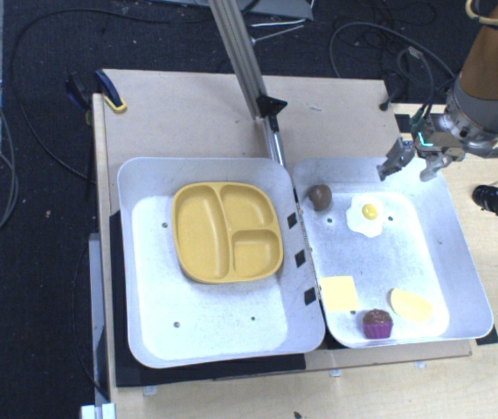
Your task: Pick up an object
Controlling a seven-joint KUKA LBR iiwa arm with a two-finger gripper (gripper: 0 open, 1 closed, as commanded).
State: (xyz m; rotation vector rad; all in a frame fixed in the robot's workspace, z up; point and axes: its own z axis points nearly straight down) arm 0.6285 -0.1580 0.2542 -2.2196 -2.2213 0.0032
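Toy foods lie in right white bin.

Robotics lab, a plywood bench that stood on dark carpet, loose black cables that trailed over the floor, an aluminium camera pole, two white bins that held toy food.

Fixed overhead camera | looks down at a slant on the bench | both white bins in frame | arm enters from right
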